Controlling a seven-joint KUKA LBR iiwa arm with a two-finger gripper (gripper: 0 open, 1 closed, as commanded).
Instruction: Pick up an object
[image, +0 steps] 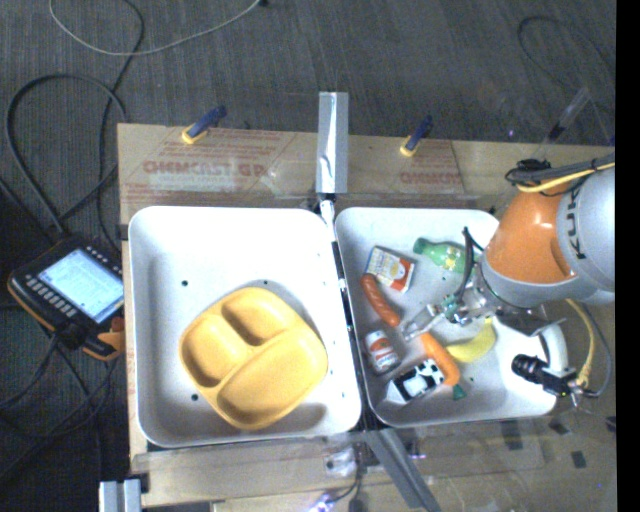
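Note:
My gripper (432, 318) hangs low in the right bin (350, 300), reaching in from the right under the orange wrist band (528, 245). It sits among several small items: an orange-red sausage (380, 300) just to its left, a carrot (441, 361) just below it, and a yellow banana-like piece (474, 346) to its lower right. A small can (382, 352) and a black-and-white item (420, 381) lie nearer the front. At the back lie a red-and-white carton (390, 267) and a green bottle (441, 254). I see nothing clearly held.
A yellow divided plate (255, 357) lies in the left bin (160, 250). A metal divider post (332, 140) stands behind the seam between the bins. A handheld pendant (72, 290) and cables lie on the floor to the left.

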